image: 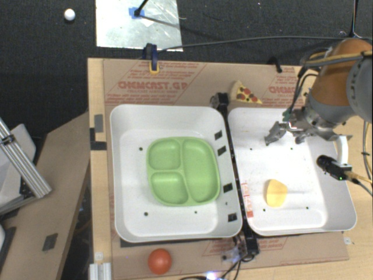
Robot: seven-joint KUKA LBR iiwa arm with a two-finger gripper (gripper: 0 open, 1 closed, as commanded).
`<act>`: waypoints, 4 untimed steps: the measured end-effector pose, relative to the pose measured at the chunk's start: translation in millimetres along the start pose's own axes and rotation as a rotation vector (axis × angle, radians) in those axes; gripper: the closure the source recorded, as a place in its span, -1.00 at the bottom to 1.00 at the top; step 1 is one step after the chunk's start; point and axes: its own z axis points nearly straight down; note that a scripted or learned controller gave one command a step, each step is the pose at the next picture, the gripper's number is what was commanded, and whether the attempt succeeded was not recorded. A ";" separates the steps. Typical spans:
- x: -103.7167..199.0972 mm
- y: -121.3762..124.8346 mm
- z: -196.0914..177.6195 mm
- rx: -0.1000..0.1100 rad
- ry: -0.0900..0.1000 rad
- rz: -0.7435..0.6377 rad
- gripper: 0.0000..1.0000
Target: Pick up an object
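Over the right bin (344, 214) the grey arm's jaws (278, 134) hang low at the upper left, spread apart and gripping nothing, while the yellow object (276, 192) lies well apart near the bin's front, and the green divided tray (183, 170) sits in the left bin (125, 174).

Shallow white plastic bins: we count two, the left bin (125, 174) and the right bin (326, 214).
Green three-compartment plastic trays: we count one (182, 170).
Yellow rounded lumps: we count one (276, 192).
Toy pizza slices, yellow with red spots: we count one (245, 93).
Red-orange balls: we count one (159, 261).
Small white balls: we count one (70, 14).
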 end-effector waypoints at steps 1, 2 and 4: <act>-8.1 -5.7 49.2 0.001 0.000 0.004 -1.00; -7.7 -5.0 62.7 -0.002 -0.001 0.004 -1.00; 0.5 2.0 -9.1 -0.010 -0.002 0.000 1.00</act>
